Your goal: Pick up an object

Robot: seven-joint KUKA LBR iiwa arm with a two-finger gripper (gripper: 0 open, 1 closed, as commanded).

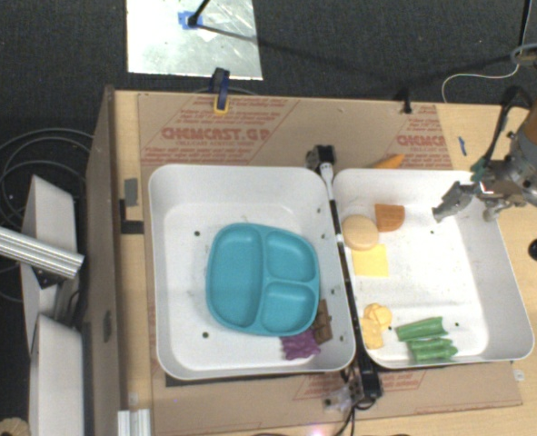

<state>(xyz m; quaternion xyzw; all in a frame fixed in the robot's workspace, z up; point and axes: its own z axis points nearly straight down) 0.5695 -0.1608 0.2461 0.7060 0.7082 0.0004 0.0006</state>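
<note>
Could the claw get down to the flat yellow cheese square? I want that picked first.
Probably yes. The flat yellow cheese square lies uncovered in the right white bin, with only the round beige bun overlapping its upper edge. The claw hovers nearby with nothing between.

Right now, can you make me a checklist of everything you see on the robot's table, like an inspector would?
Surface: tan bench with printed red lettering, bearing a left bin and a right bin, both white.
Job's things: right bin holds a round bun, an orange-brown piece, a yellow slice, a yellow lumpy piece and green beans.
Clutter: teal divided plate, purple piece and brown piece in the left bin; orange piece on the bench behind the bins.
Grippers: end effector over the right bin's far right part, holding nothing visible.
Cables: white cable upper right; dark loops left.
Surroundings: dark floor, silvery sheet, metal rail.
</note>
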